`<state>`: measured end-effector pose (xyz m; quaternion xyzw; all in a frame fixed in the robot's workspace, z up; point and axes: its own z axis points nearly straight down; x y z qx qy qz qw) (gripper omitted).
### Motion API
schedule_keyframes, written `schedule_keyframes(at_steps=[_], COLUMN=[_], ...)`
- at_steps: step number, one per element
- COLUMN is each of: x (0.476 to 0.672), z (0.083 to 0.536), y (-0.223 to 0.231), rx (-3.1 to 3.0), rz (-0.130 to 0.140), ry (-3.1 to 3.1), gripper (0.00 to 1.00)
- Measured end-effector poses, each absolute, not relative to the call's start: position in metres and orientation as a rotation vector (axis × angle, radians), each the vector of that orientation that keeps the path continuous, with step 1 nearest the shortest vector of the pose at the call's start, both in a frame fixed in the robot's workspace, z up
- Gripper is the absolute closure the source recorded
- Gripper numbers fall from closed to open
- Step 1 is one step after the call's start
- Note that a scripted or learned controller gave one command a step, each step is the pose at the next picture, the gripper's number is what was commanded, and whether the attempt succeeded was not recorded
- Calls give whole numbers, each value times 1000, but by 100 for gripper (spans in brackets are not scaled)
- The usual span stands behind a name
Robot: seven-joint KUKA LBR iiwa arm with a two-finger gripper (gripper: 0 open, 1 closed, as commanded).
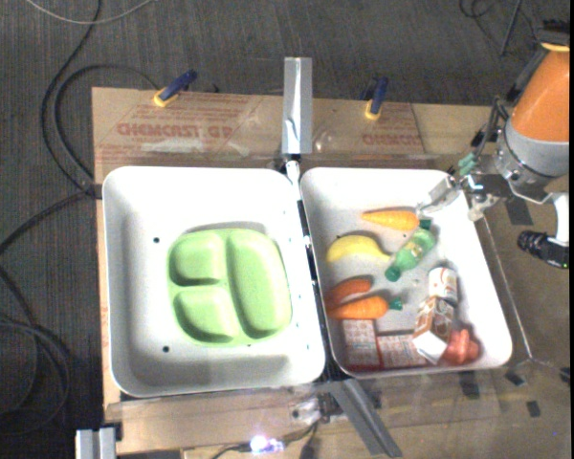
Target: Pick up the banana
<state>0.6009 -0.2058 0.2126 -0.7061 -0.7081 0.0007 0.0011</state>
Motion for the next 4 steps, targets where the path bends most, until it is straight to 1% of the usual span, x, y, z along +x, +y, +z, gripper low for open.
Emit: schedule_keyframes(at_steps=[1,2,3,4], x=[615,602,603,603], z=[107,90,100,100], y=[-149,-103,-103,-103], rx=[-2307,-2287,-2288,-2287], rz=[5,-4,-5,-5], ry=[-2128,-2173,-2173,-2173], gripper=[0,0,100,0])
